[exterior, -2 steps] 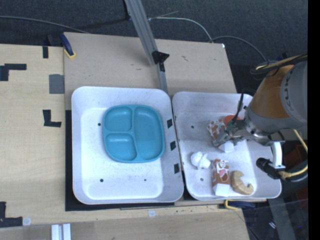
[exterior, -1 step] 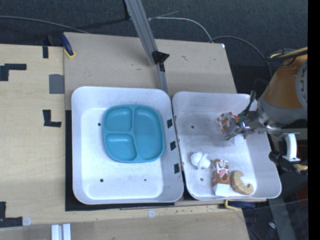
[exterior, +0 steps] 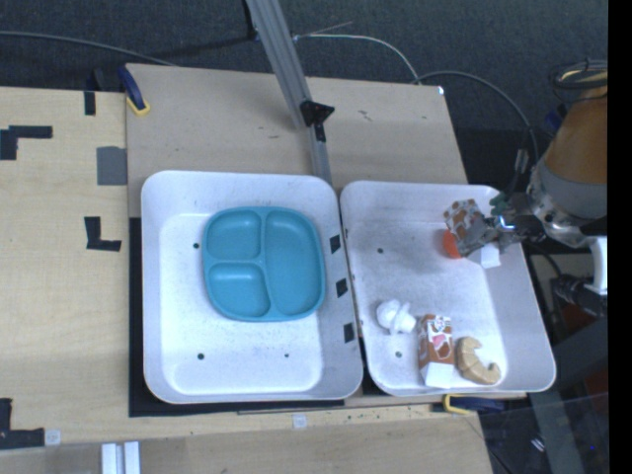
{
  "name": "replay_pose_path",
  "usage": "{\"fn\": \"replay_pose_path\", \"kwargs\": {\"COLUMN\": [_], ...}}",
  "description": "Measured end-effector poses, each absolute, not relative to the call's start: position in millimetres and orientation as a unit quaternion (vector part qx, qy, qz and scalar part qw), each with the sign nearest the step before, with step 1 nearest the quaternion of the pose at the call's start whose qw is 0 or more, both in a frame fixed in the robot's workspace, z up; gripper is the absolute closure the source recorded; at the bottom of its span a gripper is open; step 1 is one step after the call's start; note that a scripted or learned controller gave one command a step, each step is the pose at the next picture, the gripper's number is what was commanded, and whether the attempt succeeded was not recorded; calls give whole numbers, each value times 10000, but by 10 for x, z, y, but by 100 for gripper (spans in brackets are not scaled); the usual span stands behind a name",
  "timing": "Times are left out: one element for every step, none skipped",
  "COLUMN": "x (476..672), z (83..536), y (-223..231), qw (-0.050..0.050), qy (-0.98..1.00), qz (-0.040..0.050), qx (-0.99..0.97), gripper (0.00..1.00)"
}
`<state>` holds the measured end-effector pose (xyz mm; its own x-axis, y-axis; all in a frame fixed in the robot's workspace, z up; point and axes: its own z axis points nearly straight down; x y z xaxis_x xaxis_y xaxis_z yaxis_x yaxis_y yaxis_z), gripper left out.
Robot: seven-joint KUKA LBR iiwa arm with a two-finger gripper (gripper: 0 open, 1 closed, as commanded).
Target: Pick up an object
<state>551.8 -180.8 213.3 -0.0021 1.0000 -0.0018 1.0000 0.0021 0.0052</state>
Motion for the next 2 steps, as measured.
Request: {"fn": "replay_pose_path", "kwargs": {"x": [5610, 5729], "z": [2597, 2520], "y": [-1805, -1313], "qw": [19, -10], "qy": [7079, 7092], "qz": [9, -1], "qx": [7063, 7050], "gripper": [100, 100]}}
